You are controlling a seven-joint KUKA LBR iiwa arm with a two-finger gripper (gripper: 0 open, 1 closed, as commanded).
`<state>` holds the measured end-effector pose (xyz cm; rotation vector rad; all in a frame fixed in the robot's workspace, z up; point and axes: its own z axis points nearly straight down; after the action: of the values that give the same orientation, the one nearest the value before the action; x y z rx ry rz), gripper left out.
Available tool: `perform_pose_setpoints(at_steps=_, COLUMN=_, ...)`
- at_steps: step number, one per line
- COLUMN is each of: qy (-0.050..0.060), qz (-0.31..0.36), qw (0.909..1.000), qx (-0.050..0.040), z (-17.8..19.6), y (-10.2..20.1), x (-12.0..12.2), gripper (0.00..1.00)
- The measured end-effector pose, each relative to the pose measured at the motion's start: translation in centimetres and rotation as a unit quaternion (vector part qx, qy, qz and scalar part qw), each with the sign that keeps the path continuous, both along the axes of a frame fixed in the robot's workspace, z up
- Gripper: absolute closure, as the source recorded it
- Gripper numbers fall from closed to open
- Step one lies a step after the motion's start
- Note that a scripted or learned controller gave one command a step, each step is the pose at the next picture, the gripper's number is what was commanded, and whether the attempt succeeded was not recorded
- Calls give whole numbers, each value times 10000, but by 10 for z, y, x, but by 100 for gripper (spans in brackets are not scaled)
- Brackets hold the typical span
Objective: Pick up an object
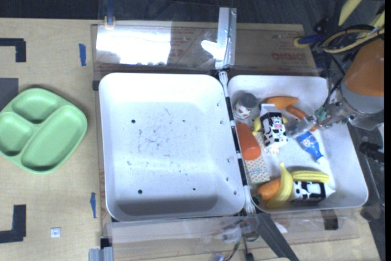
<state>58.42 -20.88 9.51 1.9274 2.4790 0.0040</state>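
Orange-banded arm's gripper [317,118] low in right bin [351,159]; gripper state unclear.

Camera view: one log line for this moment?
arm: over right bin | gripper: near blue packet, grip unclear | banana: in right bin | left bin: beside it

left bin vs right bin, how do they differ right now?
The left bin shows a bare white floor with faint scuffs and dark specks; the right bin is crowded with toys, including a banana and a blue packet. The gripper hangs over the right bin, not the left bin. Both are shallow, white, rounded trays set side by side.
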Motion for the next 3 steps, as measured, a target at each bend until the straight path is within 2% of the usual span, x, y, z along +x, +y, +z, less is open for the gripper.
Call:
perform_pose_setpoints(at_steps=1, qy=-12, qz=-9, qw=10000, qx=-5, z=10, y=-1, x=1, gripper=100)
perform_pose_setpoints(at_steps=2, qy=3, qz=-364, qw=9993, qx=-10, z=94, y=10, x=-3, gripper=100)
perform_pose_setpoints(at_steps=3, qy=14, qz=274, qw=9996, qx=-3, z=34, y=-15, x=-17, gripper=100)
